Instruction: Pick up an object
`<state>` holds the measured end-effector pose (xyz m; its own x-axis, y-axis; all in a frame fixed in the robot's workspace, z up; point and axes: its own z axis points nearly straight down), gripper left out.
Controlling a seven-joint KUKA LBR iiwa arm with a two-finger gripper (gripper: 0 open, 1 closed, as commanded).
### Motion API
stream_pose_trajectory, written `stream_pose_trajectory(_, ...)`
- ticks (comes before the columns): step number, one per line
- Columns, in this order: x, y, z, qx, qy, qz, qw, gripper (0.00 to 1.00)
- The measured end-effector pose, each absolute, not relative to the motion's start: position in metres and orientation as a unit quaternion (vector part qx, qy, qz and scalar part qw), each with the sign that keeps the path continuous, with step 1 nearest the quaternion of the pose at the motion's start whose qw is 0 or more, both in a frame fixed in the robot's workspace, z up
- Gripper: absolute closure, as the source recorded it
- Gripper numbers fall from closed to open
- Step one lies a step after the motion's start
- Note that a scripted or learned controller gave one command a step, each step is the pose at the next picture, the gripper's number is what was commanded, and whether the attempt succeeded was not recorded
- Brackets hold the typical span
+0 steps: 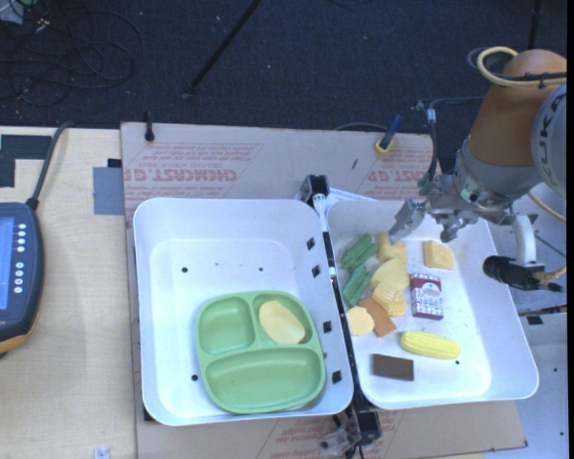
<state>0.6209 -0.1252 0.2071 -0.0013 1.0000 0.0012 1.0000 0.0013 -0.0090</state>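
The arm [517, 113] reaches in from the right and the jaws [430, 220] hang over the back of the right bin [502, 352], spread open with nothing between them, so no pick has been made. Everything up for grabs lies loose on the bin floor: green beans [358, 253] to the left, a heap of yellow pieces [390, 280] in the middle, a cheese wedge [438, 255] just under the jaws, a red box [427, 295] beside it, then corn [430, 344] and a brown block [393, 367] toward the front. The left bin [172, 256] holds a green tray [258, 376] with a yellow piece [282, 323] in one compartment. By my read, the whole job is ahead: choose a target, likely the cheese or the heap nearest the jaws, descend, close and lift. That crowded heap could mean a slip or a double grab.
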Motion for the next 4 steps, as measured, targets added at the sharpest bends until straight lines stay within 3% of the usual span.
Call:
stream_pose_trajectory(1,0.597,-0.164,0.101,-0.707,-0.707,-0.0003,-0.001,0.0)
stream_pose_trajectory(2,0.592,-0.165,0.094,-0.706,-0.708,-0.0039,-0.009,0.0)
stream_pose_trajectory(3,0.589,-0.165,0.094,-0.707,-0.707,-0.0046,-0.01,0.0)
stream_pose_trajectory(4,0.525,-0.096,0.09,-0.706,-0.708,-0.0025,-0.007,0.0)
